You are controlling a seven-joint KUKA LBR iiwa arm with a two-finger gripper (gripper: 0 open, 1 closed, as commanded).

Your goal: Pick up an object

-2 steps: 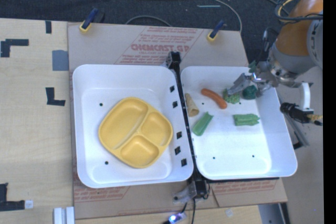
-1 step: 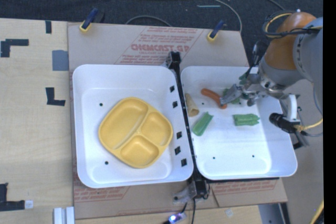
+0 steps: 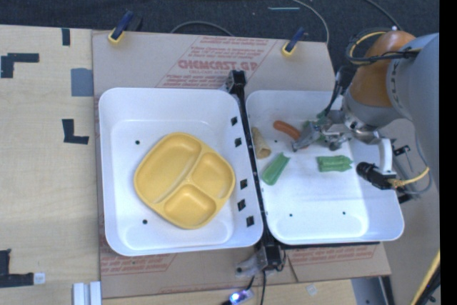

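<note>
In the right bin [image 3: 335, 225] lie several small items: an orange-red sausage-shaped piece [image 3: 287, 129], a beige piece [image 3: 262, 145] by the divider, a green oblong piece [image 3: 275, 168] and a second green piece [image 3: 334, 163]. My gripper [image 3: 308, 136] is low over the upper middle of this bin, just right of the orange-red piece and above the second green piece. Nothing can be made out in its grasp. The grey arm with its orange band [image 3: 378, 64] comes in from the right.
The left bin [image 3: 114, 153] holds a yellow divided plate [image 3: 184, 178]. Black clips run along the divider [image 3: 246, 153] between the bins. Cables cross the dark floor behind the bench, and a black cable connector [image 3: 375, 175] hangs near the right bin's right wall.
</note>
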